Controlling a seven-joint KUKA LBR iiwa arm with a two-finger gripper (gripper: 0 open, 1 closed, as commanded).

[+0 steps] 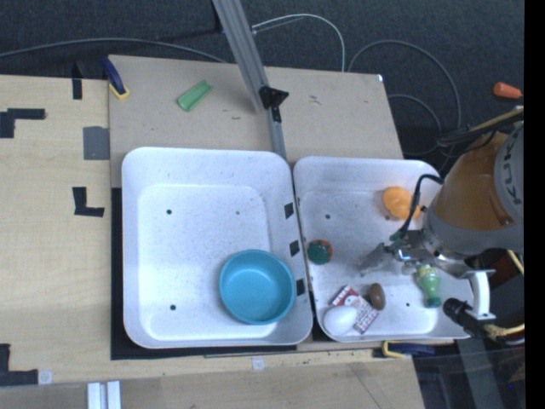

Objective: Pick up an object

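2 white bins: left bin (145, 228), right bin (341, 181). Left bin: 1 blue bowl (256, 285). Right bin: 1 orange ball (396, 201), 1 green-red ball (319, 250), 1 brown nut-like item (375, 296), 1 white egg (340, 319), 1 red-white packet (364, 316), 1 green bottle (429, 285). Bench top edge: 1 green block (193, 95).

- we see a dark grey carpeted floor (409, 15) across the top, behind the bench.
- thin pale cables (341, 37) loop over that floor at upper right.
- a tan board (341, 118) lies under the bins, and a lighter wooden bench top (47, 186) spreads to the left, marked with strips of black tape (85, 204).
- a grey metal pole (240, 37) slants down from the top to a black clamp (272, 97) on the board.
- a green block (193, 95) lies on the board near its upper left.
- light is even, with soft shadows.
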